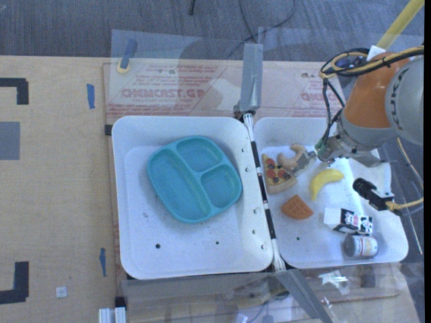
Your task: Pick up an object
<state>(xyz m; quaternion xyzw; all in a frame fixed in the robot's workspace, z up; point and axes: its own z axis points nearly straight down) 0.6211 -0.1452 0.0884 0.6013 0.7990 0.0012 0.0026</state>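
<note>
The small tan toy lay at the back of the right bin, beside the pizza slice; it looked light, hard and knobbly, best pinched across its middle. The claw hovered just beside it, grip unreadable from there.

clear sheet | red print, mirrored, roughly "CHKCAST.G" | rest illegible

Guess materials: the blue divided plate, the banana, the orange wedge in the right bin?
Blue divided plate: likely molded plastic, smooth satin finish, uniform colour with soft highlights. Banana: probably a plastic toy, flat even yellow, no blemishes. Orange wedge: looks matte, plastic or foam; too small to tell which.
</note>
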